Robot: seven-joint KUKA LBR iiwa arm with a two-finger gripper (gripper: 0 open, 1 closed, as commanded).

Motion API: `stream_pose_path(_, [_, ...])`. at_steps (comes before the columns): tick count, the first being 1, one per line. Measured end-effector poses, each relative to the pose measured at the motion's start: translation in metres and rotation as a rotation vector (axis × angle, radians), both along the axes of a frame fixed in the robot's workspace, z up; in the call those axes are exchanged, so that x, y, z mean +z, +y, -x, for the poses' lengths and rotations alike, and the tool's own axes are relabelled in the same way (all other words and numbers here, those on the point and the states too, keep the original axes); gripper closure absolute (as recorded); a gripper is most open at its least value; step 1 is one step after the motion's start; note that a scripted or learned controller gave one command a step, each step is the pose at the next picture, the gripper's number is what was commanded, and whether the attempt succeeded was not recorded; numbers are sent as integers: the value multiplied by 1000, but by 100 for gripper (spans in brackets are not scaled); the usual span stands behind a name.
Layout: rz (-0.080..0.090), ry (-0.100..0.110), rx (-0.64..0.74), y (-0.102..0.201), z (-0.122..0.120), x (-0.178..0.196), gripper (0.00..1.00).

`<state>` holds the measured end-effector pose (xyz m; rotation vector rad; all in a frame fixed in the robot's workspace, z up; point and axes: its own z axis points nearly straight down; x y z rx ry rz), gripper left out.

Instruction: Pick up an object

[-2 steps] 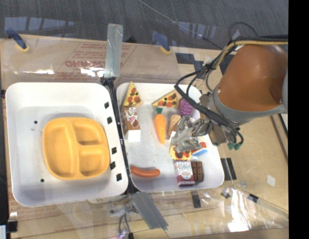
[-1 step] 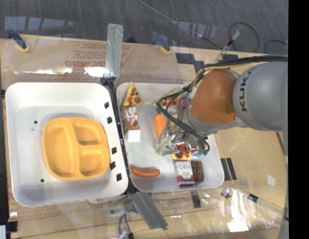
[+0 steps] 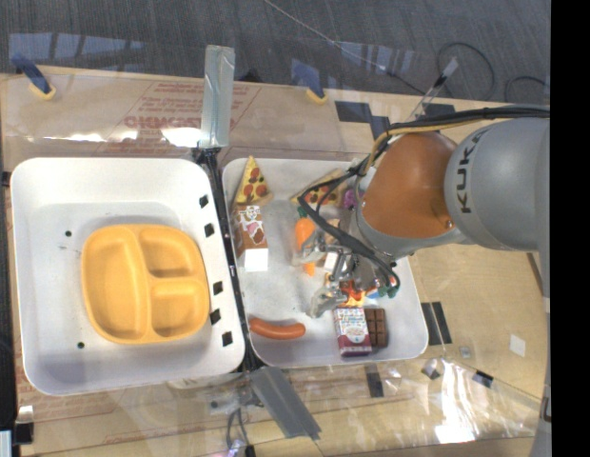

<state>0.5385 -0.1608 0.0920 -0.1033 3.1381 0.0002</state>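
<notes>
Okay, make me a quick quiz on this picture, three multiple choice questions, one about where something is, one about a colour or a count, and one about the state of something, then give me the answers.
1. Where does the yellow divided tray lie?
A. In the left bin
B. In the right bin
C. On the floor

2. What colour is the band above the arm's wrist?
A. Blue
B. Orange
C. Green

3. How does the toy sausage lie?
A. Standing on end
B. Flat on the right bin's floor near its front edge
C. Inside the tray

Answers:
1. A, the tray sits in the middle of the left bin.
2. B, the rounded section over the right bin is orange.
3. B, the sausage lies flat, apart from the pincer, which hangs over the clutter in the right bin.
</notes>
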Motion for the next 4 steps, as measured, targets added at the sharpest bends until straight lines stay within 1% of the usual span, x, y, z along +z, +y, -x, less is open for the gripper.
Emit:
stream_pose_path(1, [-1, -1, 59, 39, -41, 1, 0])
stream_pose_path(2, [0, 3, -35, 3, -14, 0, 0])
stream_pose_path(3, [0, 0, -27, 5, -16, 11, 100])
stream_pose_path(4, [0, 0, -27, 5, -16, 10, 0])
